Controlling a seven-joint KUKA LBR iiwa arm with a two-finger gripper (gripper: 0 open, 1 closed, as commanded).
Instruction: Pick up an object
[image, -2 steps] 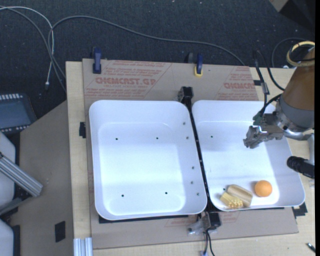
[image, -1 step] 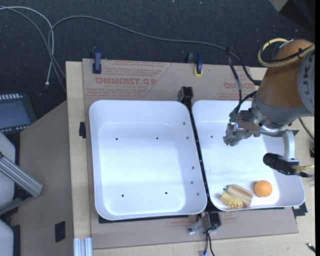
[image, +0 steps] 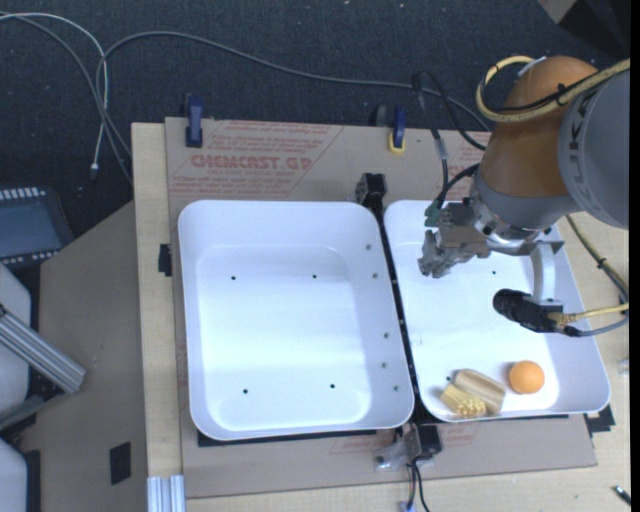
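In the right bin (image: 440, 330) two things lie near the front edge: an orange ball (image: 526, 377) at the front right and a tan corn cob with yellow kernels (image: 472, 392) just left of it. My gripper (image: 437, 262) hangs over the back left part of that bin, well behind both objects. I see nothing between its fingers.
The left bin (image: 290, 320) sits beside the right one on a cardboard sheet (image: 250, 160). Clamps hold the sheet at the back, blue on the left (image: 193, 118) and blue-and-yellow in the middle (image: 397, 130). Cables run over the dark floor at the back left.
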